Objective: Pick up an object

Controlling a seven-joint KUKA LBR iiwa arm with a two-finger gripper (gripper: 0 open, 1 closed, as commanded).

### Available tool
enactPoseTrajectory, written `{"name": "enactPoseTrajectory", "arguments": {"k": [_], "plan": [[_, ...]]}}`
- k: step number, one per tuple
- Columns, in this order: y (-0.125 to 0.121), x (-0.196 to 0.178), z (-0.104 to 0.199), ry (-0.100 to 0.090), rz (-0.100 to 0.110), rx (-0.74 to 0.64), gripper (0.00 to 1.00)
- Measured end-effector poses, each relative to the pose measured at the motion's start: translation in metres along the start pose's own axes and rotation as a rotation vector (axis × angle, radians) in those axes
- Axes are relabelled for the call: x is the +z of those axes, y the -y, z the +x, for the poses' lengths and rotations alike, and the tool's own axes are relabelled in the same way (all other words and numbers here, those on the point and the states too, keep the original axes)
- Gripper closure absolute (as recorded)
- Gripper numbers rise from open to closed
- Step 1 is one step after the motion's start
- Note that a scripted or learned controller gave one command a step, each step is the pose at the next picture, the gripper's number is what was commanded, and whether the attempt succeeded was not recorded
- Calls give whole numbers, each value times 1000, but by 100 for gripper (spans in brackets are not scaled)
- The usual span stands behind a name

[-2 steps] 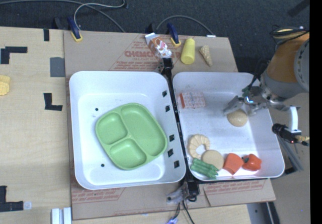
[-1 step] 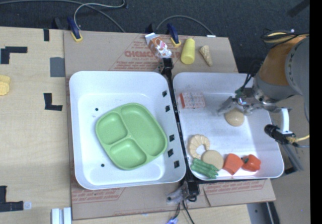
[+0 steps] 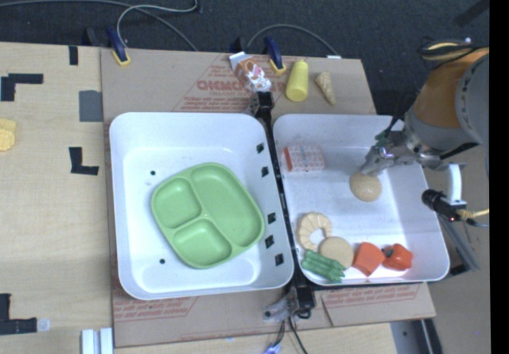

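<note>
Food items crowd the right bin's (image 3: 413, 277) near rim: green beans (image 3: 322, 266), orange wedge (image 3: 367, 258), red pepper (image 3: 397, 257). Open floor lies mid-bin. Gripper (image 3: 375, 163) sits directly above the tan ball (image 3: 366, 187); finger state cannot be determined. Left bin (image 3: 127, 185) holds a green divided plate (image 3: 207, 214). Farther, cardboard (image 3: 191, 82) print is partly legible: "CHEMC".

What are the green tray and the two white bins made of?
The green tray looks like moulded plastic: even colour, soft sheen, rounded compartments. The left bin and right bin also seem plastic, smooth, thin-walled, with rounded corners, though the picture cannot confirm it.
</note>
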State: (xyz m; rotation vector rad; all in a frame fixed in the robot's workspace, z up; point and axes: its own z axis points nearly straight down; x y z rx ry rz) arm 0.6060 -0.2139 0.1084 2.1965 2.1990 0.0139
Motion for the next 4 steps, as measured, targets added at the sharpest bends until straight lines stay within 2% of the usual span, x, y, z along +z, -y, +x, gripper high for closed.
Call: {"name": "enactPoseTrajectory", "arguments": {"k": [1,2,3,4], "plan": [[4,5,1,-4,12,1,0],[26,21,31,-14,27,0,0],[26,11,31,-13,26,0,100],[-33,21,107,-16,31,0,100]]}}
